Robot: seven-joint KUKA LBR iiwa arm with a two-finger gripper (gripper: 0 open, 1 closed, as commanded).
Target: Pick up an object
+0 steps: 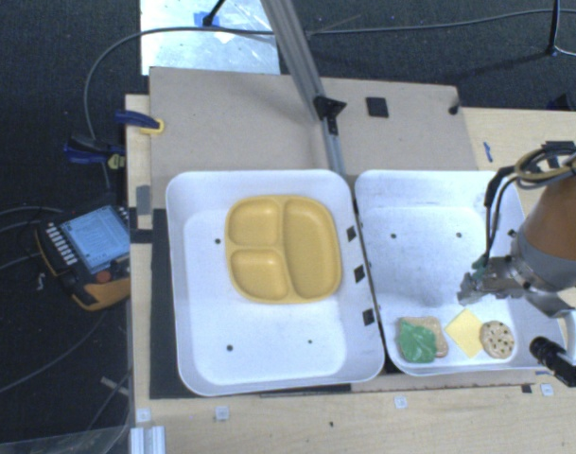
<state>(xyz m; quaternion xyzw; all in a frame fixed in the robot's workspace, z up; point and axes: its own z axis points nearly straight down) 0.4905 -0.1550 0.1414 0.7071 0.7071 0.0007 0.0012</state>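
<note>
Cardboard-coloured board (269, 121) is laid over the bench, and two shallow white bins are set on it side by side. The left bin (202, 348) is occupied by a yellow divided plate (283, 249) with three compartments, placed towards its upper middle; small dark dots are seen on the bin floor around it. The right bin (410, 206) is bare across its upper part, and three small items are lined up along its lower edge: a green leafy piece on a slice of bread (420, 340), a yellow cheese slice (464, 332) just beside it, and a round cookie (497, 339) at the right end of the row.

The arm (557, 220) is seen reaching in from the right, with its orange band above the wrist and dark cables looped over the top. The gripper (484, 287) is held low over the right bin, just above the cheese slice and the cookie; whether it is spread or closed cannot be told, as it is hidden by the wrist.

Dark carpet (42, 64) surrounds the bench. A slanted metal pole (292, 36) crosses the top, a handheld control pendant with a blue screen (87, 244) lies on the floor at the left, and blue clamps (136, 119) are fixed at the bench's left edge.
</note>
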